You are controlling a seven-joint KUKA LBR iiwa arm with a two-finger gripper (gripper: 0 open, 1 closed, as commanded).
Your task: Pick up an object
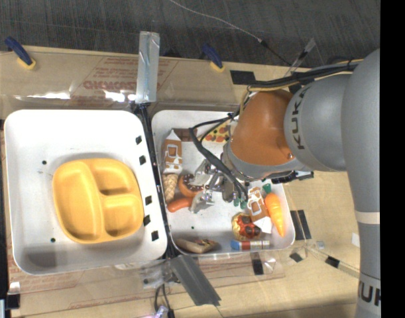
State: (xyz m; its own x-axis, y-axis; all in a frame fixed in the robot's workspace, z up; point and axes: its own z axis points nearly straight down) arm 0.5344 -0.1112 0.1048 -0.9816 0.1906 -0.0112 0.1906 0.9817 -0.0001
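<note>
From the camera above the tabletop (pixel 69 65), we saw two shallow white plastic bins side by side. The left bin (pixel 23 138) held a yellow plastic divided tray (pixel 96 197), lying flat near its middle. The right bin (pixel 289 234) carried a scatter of small toys: an orange plastic carrot (pixel 276 214) near its right wall, a round red and gold piece (pixel 245 226) just beside the carrot, a small tube with a blue cap (pixel 250 244) along the near wall, a brown wooden-looking piece (pixel 197 245) at the near left corner, and a small brown and white box (pixel 173 151) by the left wall. The grey arm with its orange band (pixel 262 131) reached in from the right, its metal gripper (pixel 205 187) low over the right bin, touching or just beside an orange curved toy (pixel 183 189). We could not tell how the gripper was set.
</note>
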